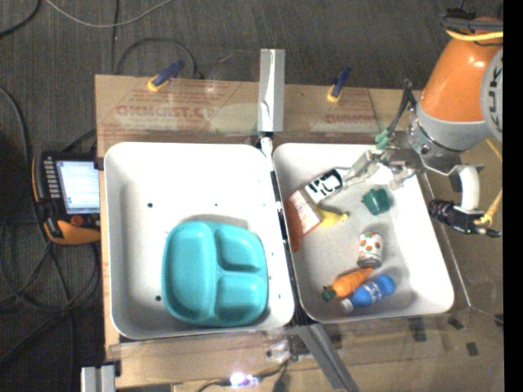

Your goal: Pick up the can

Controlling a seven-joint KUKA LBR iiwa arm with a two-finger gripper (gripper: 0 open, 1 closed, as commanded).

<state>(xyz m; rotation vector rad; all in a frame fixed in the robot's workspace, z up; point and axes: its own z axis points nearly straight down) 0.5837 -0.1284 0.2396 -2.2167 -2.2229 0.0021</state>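
Even overhead light, fairly bright. Two shallow white bins (pixel 196 158) near blown out, slight glare on rims. Soft short shadows under the turquoise plastic divided tray (pixel 216 273). Dark carpet floor (pixel 65 55) underexposed. Overall soft, low-res, mild compression noise.

Looking down from above the bench (pixel 114 96) at a slant, taking in both white bins side by side. Facing so that the left bin (pixel 131 186) is lying toward the frame's left and the right bin (pixel 425 243) toward its right, with the bench's far edge running across the upper part of the frame. Sitting far enough back to be catching dark carpet (pixel 73 31) and loose cables beyond the bench, and a handheld pendant (pixel 69 196) resting off the left side. Showing the arm (pixel 462 88) coming in from the right edge, large in frame and cropped by the border.
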